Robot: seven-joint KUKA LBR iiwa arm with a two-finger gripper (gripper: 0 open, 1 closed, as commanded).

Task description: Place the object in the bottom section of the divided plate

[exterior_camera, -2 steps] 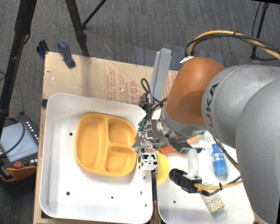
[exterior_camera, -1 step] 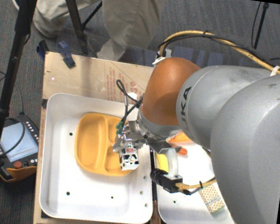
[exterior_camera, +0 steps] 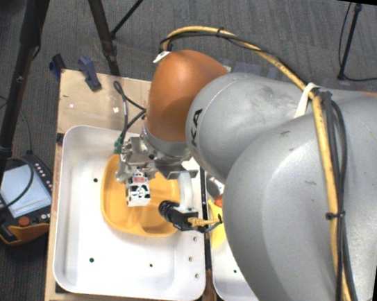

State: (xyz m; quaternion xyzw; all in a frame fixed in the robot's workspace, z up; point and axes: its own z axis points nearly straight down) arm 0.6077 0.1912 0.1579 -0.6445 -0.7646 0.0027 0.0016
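Arm (exterior_camera: 287,196): the grey KUKA arm, orange band above the wrist, reaches in from the right and hangs low over the left bin.
Desk (exterior_camera: 84,96): a wooden top carrying the two white bins side by side.
Left bin (exterior_camera: 77,235): shallow and white, holding the plate.
Divided plate (exterior_camera: 113,205): yellow, lying in the left bin, much of it covered by the wrist.
Gripper (exterior_camera: 137,189): poised just above the plate; whether it is apart or together cannot be told.
Object: not identifiable here; possibly under the wrist.
Doing it well: judged from this view, centre over the plate's bottom section, descend slowly, release only once clear of the divider ridges.
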